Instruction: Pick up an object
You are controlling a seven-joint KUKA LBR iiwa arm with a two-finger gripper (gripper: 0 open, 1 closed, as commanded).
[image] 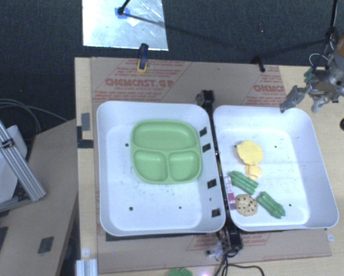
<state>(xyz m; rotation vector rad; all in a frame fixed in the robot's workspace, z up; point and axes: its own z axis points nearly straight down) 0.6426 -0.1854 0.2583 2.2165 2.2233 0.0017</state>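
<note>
Dark carpet surrounds the brown cardboard-covered tabletop [160,82] bearing two shallow white plastic bins. Left bin [111,211] holds one green three-compartment plate [165,151]. Right bin [315,171] holds five toy foods: one yellow round piece [250,151], one small yellow chunk [253,171], two green bean pods [243,182] [271,204] and one speckled cookie [246,204]. The gripper [306,95] hangs past that bin's far right corner; whether its jaws are apart, I cannot tell. Approach seems pending: it likely must travel inward over an item, then descend.
</note>
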